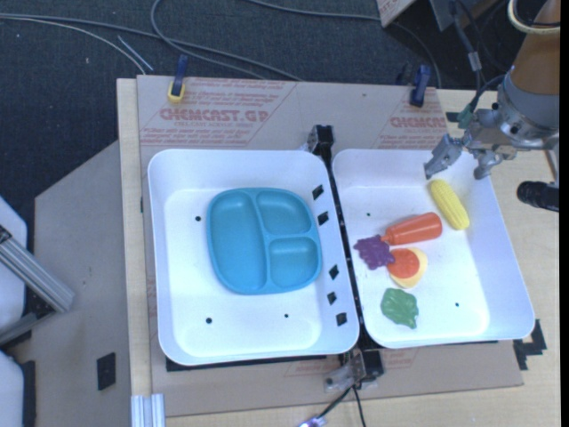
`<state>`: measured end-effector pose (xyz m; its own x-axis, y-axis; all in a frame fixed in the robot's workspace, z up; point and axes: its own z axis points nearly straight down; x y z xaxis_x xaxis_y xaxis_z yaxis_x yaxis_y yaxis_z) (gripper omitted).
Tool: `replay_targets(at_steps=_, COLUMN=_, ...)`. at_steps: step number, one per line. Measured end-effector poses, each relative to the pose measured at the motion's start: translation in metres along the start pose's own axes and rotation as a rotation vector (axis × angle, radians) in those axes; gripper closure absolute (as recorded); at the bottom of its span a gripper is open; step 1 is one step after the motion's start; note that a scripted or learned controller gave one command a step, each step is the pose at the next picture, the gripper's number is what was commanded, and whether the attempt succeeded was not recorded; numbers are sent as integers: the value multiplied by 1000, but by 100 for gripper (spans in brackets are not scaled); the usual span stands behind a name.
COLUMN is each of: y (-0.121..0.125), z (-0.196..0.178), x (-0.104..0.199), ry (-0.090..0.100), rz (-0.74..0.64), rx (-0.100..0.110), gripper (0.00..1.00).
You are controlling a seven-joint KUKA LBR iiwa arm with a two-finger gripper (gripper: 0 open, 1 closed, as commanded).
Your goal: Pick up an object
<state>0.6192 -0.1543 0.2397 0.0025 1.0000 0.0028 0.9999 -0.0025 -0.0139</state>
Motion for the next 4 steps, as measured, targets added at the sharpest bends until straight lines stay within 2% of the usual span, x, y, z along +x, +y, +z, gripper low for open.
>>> replay_targets(at_steps=1, y=2, z=-8, x=0, ry=-2, rz=-3, rx=-13, gripper=0)
replay_targets(at_steps=2, y=0, z=55, x=4, ry=0, rz=-3, rx=-6, gripper=0)
replay_targets(at_steps=4, y=1, z=151, x=10, ry=-1, rz=-3, rx=-8, gripper=0)
